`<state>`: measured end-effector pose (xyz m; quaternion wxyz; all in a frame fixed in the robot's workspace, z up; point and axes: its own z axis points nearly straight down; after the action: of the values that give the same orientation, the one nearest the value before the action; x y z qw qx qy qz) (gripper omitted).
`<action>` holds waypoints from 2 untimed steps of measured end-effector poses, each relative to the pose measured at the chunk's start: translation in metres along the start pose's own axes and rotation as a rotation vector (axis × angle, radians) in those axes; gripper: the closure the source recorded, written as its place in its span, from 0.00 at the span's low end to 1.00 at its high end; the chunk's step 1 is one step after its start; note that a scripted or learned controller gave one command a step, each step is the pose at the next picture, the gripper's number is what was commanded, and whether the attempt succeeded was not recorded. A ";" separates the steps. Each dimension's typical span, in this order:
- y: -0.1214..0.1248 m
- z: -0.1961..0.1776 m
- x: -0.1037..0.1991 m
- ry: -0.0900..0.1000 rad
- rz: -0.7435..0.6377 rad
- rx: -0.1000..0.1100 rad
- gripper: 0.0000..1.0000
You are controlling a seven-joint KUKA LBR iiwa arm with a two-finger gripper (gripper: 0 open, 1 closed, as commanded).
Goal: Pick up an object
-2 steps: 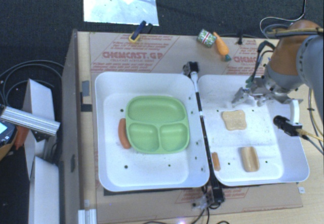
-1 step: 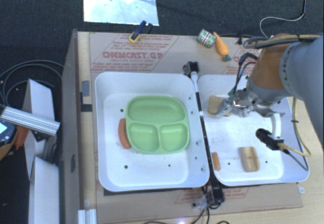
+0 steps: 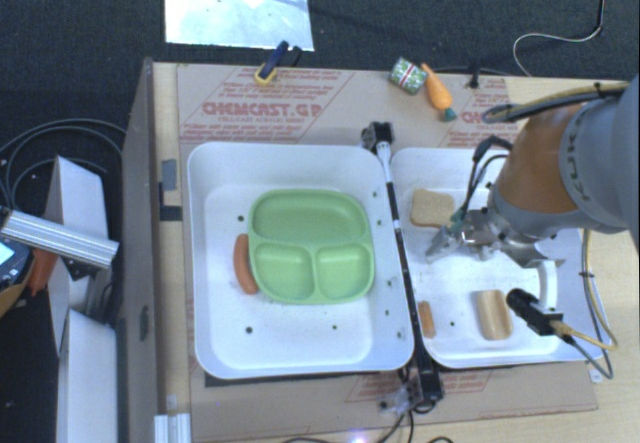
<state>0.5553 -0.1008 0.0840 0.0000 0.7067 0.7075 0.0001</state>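
The pick looks barely begun, or at most at the approach. The arm (image 3: 560, 171) reaches in from the right over the right bin (image 3: 455, 356), and the gripper (image 3: 446, 241) sits low above the bin's upper left part, just beside the lower right corner of a tan slice of toast (image 3: 430, 207) that lies flat on the bin floor near the divider. Whether the gripper is spread or pressed together I cannot tell, since the wrist and its cables cover the tip from this slanted angle, and nothing can be seen pinched in it, so no object counts as held. The toast seems the likeliest target because it is the nearest thing; I cannot say whether the tool touches it. Two other candidates lie well apart from the tool, toward the front of the same bin: a small orange piece (image 3: 427, 318) close to the divider and a tan bread roll (image 3: 492, 314) beside it to the right. In the left bin (image 3: 215, 346) a green divided plate (image 3: 310, 246) rests with an orange sausage (image 3: 241, 264) just against its left edge, both far from the arm. By my judgement everything is left to do: settle over one item, close on it firmly, and lift it clear of the bin floor
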 end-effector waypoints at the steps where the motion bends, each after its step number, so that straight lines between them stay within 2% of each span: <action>1: 0.109 -0.042 -0.012 -0.001 -0.004 -0.005 0.00; 2: 0.096 -0.017 0.010 0.000 -0.004 -0.001 0.00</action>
<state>0.6511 -0.0907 0.1012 0.0005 0.7051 0.7091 0.0005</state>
